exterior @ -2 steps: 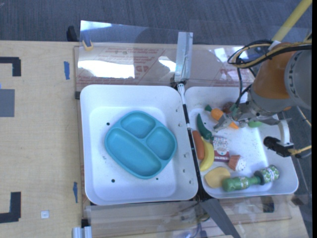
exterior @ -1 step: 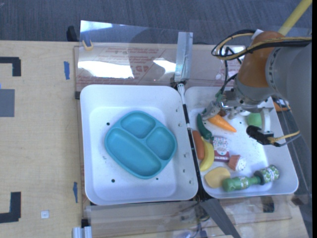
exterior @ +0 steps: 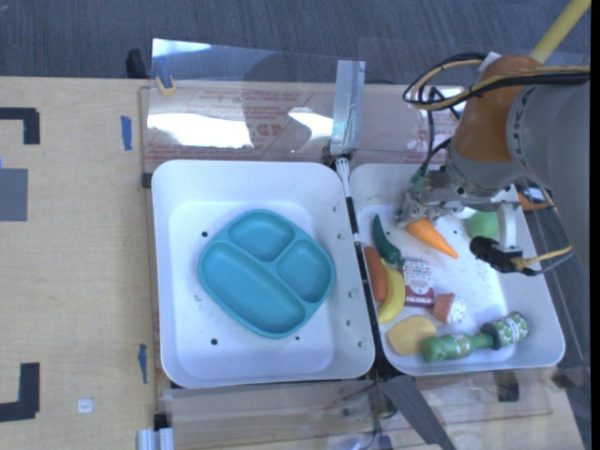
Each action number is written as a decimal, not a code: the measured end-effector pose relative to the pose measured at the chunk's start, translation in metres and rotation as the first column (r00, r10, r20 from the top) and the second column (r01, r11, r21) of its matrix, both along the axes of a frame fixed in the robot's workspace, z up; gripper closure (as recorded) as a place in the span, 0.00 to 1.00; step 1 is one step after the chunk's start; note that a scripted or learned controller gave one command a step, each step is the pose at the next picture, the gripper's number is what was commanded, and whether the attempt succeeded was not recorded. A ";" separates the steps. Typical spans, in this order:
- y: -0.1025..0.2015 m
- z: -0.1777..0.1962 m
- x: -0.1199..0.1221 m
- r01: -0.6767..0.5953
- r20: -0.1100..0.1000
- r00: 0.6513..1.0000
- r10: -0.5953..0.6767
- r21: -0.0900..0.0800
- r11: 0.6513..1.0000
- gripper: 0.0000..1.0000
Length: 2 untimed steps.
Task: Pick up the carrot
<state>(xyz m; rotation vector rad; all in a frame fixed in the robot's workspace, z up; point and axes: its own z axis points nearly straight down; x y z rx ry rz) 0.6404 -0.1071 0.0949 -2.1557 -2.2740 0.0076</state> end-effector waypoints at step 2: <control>0.095 0.090 0.027 -0.356 0.011 0.934 0.356 -0.003 0.934 1.00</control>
